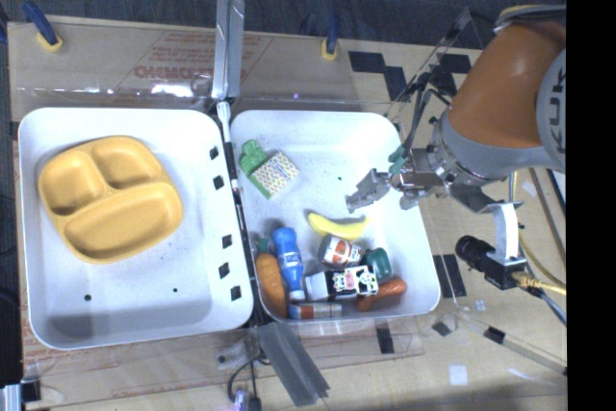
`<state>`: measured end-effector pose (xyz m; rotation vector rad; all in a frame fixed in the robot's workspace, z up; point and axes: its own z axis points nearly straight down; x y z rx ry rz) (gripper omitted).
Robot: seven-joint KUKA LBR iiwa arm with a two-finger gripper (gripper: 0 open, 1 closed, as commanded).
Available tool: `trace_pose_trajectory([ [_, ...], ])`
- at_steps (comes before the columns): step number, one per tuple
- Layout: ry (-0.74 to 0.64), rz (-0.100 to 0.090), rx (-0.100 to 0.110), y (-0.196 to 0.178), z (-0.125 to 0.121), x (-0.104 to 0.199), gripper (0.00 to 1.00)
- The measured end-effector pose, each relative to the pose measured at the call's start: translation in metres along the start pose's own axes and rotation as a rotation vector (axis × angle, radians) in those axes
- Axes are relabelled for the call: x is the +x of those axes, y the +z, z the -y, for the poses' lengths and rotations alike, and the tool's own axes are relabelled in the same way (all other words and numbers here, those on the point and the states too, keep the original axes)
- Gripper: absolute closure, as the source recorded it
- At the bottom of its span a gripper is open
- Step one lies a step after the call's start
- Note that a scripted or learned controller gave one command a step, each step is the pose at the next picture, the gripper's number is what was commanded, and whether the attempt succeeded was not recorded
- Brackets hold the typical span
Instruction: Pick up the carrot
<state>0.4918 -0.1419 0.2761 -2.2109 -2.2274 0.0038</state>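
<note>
The carrot (270,281), a stubby orange piece, lies in the right bin (318,122) against its near-left corner, beside a blue bottle (288,260). A second, redder elongated piece (384,292) lies at the near-right corner; I cannot tell what it is. My gripper (361,192) hangs over the right side of this bin, just above and to the right of a yellow banana (338,225). It is well apart from the carrot, with nothing seen in its hold.
The right bin also holds a green piece (252,155), a speckled packet (275,173), a red-and-white can (339,252), a teal item (377,262), a black-and-white box (352,281) and a marker (316,310). A yellow sectioned plate (109,197) lies in the left bin (125,303).
</note>
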Motion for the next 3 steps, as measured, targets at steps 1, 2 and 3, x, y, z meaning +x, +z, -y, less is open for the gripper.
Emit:
trace_pose_trajectory([
  [1, -0.128, 0.002, -0.005, -0.099, 0.014, 0.075, 0.00],
  [2, -0.502, 0.003, -0.006, -0.162, 0.015, 0.101, 0.00],
  [3, -1.265, 0.006, -0.005, -0.166, 0.015, 0.111, 0.00],
])
